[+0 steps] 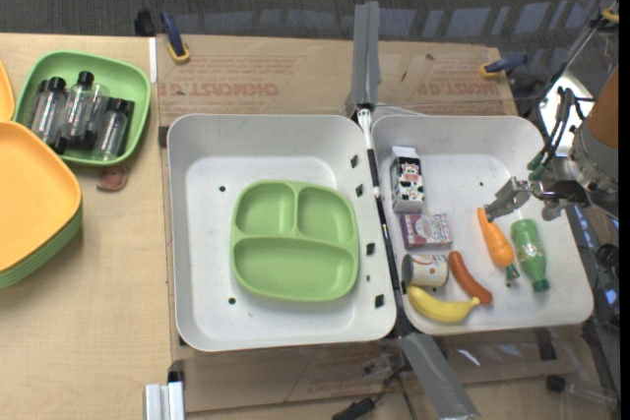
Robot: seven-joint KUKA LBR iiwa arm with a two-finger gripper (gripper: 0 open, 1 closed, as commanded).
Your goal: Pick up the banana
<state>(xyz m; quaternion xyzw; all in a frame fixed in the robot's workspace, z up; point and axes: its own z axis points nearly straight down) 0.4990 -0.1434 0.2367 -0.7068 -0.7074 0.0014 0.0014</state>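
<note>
Banana (443, 306) lies at right bin's (463, 138) front edge, touching sausage (470, 278) and cup (427, 270). Gripper (514, 196) hovers spread wide above carrot (495, 238), holding nothing. Risk: crowded neighbours snag fingers, spoiling grasp.

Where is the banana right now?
The banana lies in the right bin, at its near-left corner, just below the hot dog and a small cup.

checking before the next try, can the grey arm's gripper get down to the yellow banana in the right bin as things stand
Probably yes. The yellow banana lies uncovered at the near edge of the right white bin. The gripper hangs above the orange carrot, though the red sausage touches the banana's tip.
</note>
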